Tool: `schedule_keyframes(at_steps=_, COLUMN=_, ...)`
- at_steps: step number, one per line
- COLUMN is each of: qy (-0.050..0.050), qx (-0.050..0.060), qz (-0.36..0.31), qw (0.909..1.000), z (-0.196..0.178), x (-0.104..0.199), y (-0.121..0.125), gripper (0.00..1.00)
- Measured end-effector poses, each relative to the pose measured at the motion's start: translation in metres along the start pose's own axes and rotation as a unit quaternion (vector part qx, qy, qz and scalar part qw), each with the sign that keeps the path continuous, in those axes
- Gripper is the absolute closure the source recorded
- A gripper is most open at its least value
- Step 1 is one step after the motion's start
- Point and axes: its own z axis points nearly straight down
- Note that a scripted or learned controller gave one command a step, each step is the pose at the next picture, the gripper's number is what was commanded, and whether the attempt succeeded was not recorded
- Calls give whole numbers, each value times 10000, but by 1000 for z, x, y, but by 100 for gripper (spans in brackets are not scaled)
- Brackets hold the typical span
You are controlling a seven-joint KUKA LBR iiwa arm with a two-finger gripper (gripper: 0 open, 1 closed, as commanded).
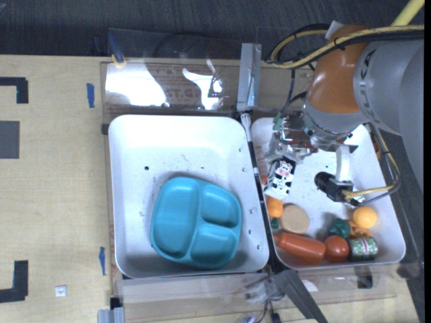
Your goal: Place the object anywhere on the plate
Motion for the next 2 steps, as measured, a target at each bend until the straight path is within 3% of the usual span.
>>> schedule_keyframes(at_steps=1, qy=4, qx=11, qz=-2343, qw=9722, z=0, x=67, y=-13, gripper=100)
schedule_keyframes(at_steps=2, qy=8, qx=27, qz=-2565, qw=9665, z=39, x=140, y=-54, gripper=100)
